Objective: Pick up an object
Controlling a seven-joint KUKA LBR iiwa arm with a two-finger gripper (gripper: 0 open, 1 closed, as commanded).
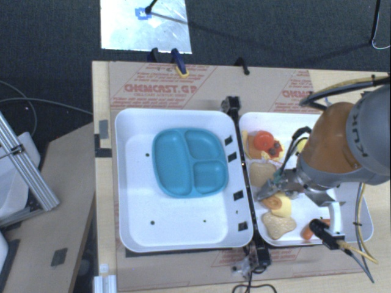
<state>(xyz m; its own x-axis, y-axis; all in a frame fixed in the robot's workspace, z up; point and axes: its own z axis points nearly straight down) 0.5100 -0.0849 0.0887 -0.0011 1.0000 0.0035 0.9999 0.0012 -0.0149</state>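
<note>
I'm looking down on the surface (pixel 101 188), with a printed cardboard sheet (pixel 183 84) lying across it under both bins. The arm (pixel 342 151) is reaching in from the right, its orange band hanging over the right bin (pixel 287 119) and covering much of that bin's right half. The left bin (pixel 140 224) is sitting just beside it, the two touching along a dark middle seam. Beyond the surface's far edge, a silvery sheet (pixel 145 17) is lying on the dark ground.

A blue divided plate (pixel 186 162) is resting flat in the middle of the left bin, with nothing in its three compartments.

All the pickable pieces are sitting in the left part of the right bin. A red toy piece (pixel 264 140) is lying nearest the far wall. A tan slice (pixel 261 174) is lying just this side of it. A yellow-orange piece (pixel 280 206) is sitting nearer still. A beige biscuit shape (pixel 279 227) is resting by the near wall.

The hand (pixel 267 192) is pointing left, low in the right bin, between the tan slice and the yellow-orange piece and right against both. I'm not making out whether it's open or closed, or whether it's gripping anything.
</note>
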